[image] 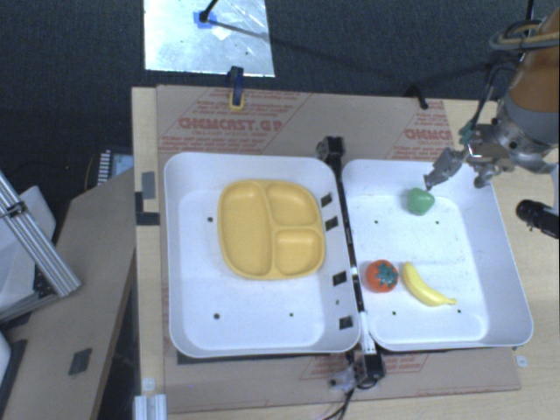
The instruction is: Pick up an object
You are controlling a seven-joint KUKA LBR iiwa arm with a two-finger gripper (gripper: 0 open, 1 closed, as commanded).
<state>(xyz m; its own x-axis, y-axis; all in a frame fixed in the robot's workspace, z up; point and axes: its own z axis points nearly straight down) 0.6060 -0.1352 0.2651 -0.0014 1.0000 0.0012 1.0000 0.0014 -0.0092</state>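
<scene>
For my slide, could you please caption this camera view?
Open gripper poised above the green object in the right bin.

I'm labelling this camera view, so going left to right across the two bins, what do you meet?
Yellow divided plate → tomato → green fruit → end effector. The banana is left out: it spans the same stretch as the green fruit.

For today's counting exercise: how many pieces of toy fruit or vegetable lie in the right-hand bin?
3. A green one near the far edge, by the gripper; a red tomato-like one near the divider; a yellow banana beside it.
</scene>
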